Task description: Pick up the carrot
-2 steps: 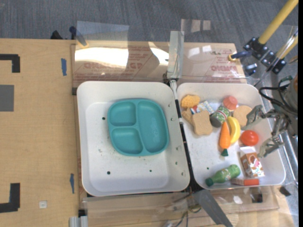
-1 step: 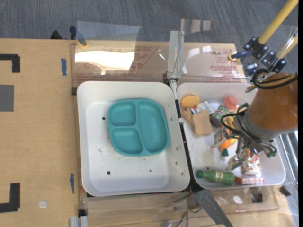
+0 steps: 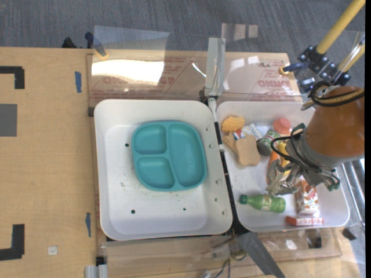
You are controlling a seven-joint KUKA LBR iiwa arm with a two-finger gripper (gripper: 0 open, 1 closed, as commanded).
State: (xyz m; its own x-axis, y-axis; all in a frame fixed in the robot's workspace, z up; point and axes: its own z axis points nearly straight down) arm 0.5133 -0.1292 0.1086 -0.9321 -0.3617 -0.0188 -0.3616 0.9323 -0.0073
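In the right bin, a thin orange piece that looks like the carrot lies partly hidden under the gripper. The gripper hangs low over the bin's middle, right on top of that piece, below the arm's orange band. The view does not show anything held in it.
Around the gripper lie a green bottle, a juice carton, a small red pack, a bread slice, a yellow pastry, a dark can and a salmon-coloured item. The left bin holds a teal divided plate.
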